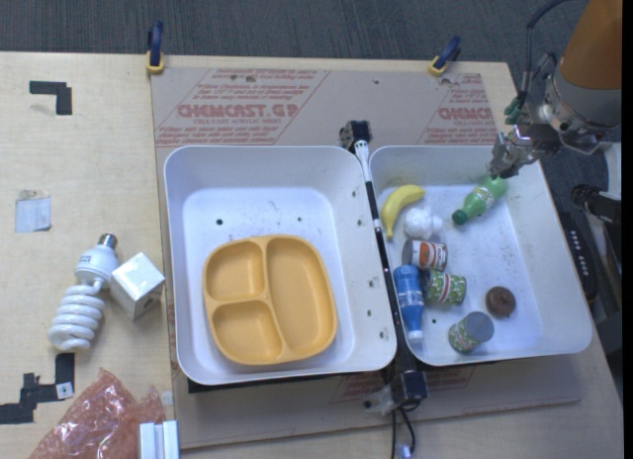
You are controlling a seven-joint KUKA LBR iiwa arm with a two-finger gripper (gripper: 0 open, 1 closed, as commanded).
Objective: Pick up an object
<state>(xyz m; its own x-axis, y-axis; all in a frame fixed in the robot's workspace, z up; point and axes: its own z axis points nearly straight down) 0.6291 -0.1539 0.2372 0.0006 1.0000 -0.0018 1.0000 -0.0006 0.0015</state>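
The right bin (539,333) holds a banana (398,206), a green bottle (479,200), a white lump (422,222), a small red and white can (429,254), a blue bottle (408,300), a green can (446,288), a brown donut (500,301) and a grey-lidded green cup (470,331). My gripper (508,157) hangs over the far right part of this bin, just above the green bottle's top end. Nothing shows between its fingers.
The left bin (188,200) holds a yellow divided plate (268,299). On the bench to the left lie a spiral light bulb (83,294), a white cube (137,284) and a red mesh bag (94,417). Clamps (155,46) pin the board's far edge.
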